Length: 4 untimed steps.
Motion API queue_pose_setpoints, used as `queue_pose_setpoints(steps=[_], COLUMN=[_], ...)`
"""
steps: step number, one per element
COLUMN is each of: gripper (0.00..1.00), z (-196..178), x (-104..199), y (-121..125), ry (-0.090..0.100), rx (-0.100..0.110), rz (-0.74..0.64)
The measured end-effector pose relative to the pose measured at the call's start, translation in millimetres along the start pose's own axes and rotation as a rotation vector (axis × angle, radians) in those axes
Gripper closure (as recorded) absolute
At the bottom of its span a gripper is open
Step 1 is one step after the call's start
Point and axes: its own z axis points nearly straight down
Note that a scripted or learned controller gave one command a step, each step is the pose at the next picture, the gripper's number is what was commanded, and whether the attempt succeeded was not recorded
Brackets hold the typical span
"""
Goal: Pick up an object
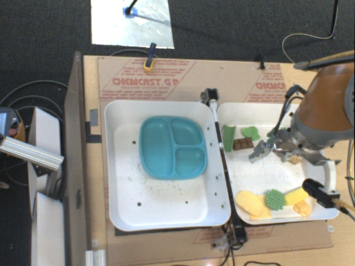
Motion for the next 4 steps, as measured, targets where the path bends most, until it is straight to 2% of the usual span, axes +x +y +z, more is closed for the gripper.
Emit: queue_pose_setpoints(steps=[1, 2, 3, 4], gripper=[0.00, 0.00, 0.00, 1.00], z=[78.3, 115.5, 115.2, 103.9], x=[-10.1, -27.4, -40.8, -40.6], y=[43.0, 105.9, 140.7, 140.7], ry=[0.000, 0.001, -0.001, -0.002], rx=[0.003, -0.005, -0.006, -0.007], rz=[0.001, -0.003, -0.003, -0.005])
